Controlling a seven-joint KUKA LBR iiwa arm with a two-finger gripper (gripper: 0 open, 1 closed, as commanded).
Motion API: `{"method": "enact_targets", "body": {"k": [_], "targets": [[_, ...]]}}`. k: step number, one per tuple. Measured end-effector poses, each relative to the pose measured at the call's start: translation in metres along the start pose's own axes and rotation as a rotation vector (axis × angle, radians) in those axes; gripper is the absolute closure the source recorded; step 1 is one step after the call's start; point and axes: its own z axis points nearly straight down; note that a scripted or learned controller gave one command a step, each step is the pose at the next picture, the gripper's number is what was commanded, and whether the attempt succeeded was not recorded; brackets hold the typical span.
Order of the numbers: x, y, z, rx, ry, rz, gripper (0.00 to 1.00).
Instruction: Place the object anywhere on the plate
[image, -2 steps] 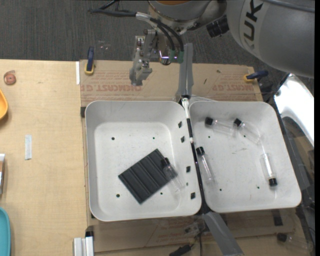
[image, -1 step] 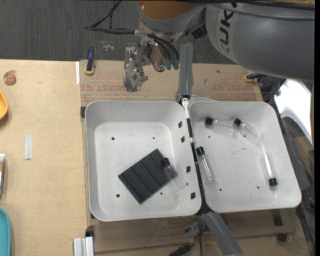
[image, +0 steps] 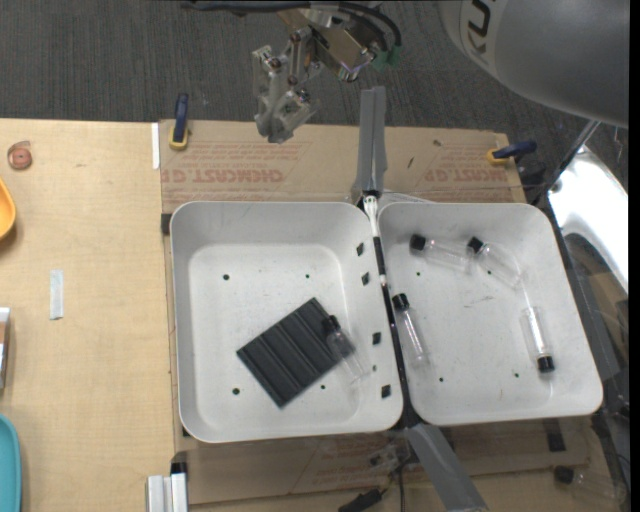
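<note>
The dark grey ribbed rectangular plate (image: 288, 352) lies askew on the floor of the left shallow white bin (image: 200, 235), towards its near right. One clear plastic tube with a black cap (image: 341, 346) rests at the plate's right corner: the cap end appears to lie on the ribbed surface, while the clear body runs off towards the bin's near right wall. Four more clear capped tubes lie apart in the right white bin (image: 565, 300): one (image: 440, 251) and another (image: 497, 262) at the far side, one (image: 409, 328) along the left wall, and one (image: 536, 340) near the right wall. The gripper (image: 283, 112) hangs high over the brown cardboard sheet (image: 440, 165) beyond the far rim of the left bin, well apart from plate and tubes. Whether it is open or closed, or carries anything, I cannot tell at this blur. I judge the tube at the plate's corner to be the task's thing, only half placed. To do the step well, come down straight over the tube's middle and close across its narrow width, since a round, slick body will roll. Lift it clear of the ribs and set it along the grooves at the plate's centre, so it cannot roll off the edge.
</note>
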Motion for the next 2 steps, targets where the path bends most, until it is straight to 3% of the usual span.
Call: {"method": "enact_targets", "body": {"k": [2], "targets": [[-0.0013,-0.0045,-0.0193,0.0,-0.012,0.013,1.0]]}}
